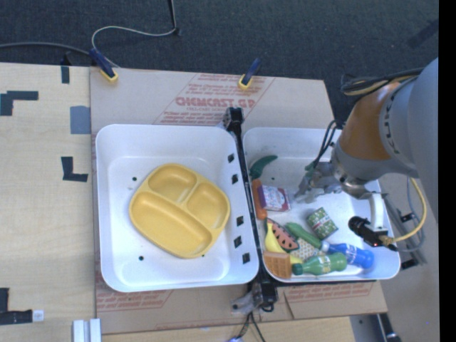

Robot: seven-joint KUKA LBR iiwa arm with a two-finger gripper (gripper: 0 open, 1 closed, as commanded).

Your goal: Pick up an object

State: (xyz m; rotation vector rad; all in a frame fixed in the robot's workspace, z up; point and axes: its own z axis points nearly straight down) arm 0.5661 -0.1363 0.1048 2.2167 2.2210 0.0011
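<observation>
Closest to my camera, along the near edge of the right bin, I see a green bottle lying on its side, touching a blue bottle. Just left of them lie a watermelon slice and a yellow piece. A small green can sits beyond the bottles, and a red-and-white packet rests near the divider, with a dark green item at the far side. My arm reaches in from the right, and the end effector hangs low over this bin between packet and can; I cannot tell how its grip stands. Over in the left bin, a yellow divided plate lies flat. Both bins sit on cardboard on the desk.
</observation>
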